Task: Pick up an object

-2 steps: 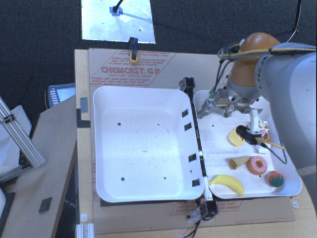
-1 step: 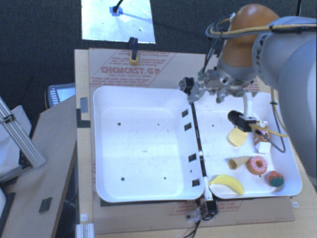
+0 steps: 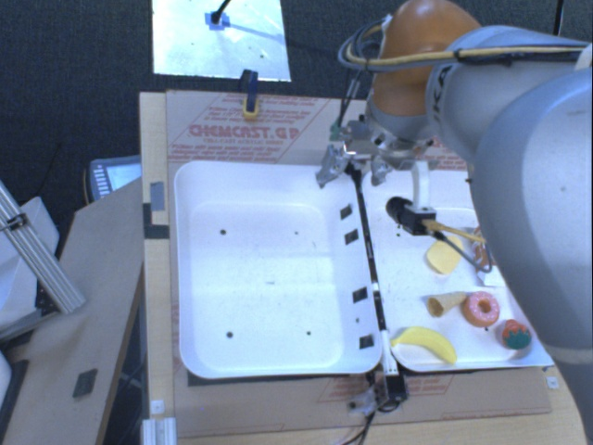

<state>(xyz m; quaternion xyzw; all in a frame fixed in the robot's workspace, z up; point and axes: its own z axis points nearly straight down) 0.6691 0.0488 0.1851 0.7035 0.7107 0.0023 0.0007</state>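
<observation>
My gripper (image 3: 352, 171) hangs over the back end of the divider between the two white bins, its fingers (image 3: 328, 169) spread apart with nothing between them. The objects lie in the right bin (image 3: 419, 363), all nearer the front than the gripper. A yellow banana (image 3: 426, 344) rests at the front edge. Behind it are a small tan cone (image 3: 447, 302), a pink donut (image 3: 480, 309) and a red and green fruit (image 3: 515, 335). A pale yellow chunk (image 3: 443, 258) lies further back, partly under the arm.
The left bin (image 3: 199, 248) is a shallow white tray with raised walls. Black clips (image 3: 359, 294) line the divider between the bins. The arm's large grey body covers the right bin's right side. Cardboard lies under both bins.
</observation>
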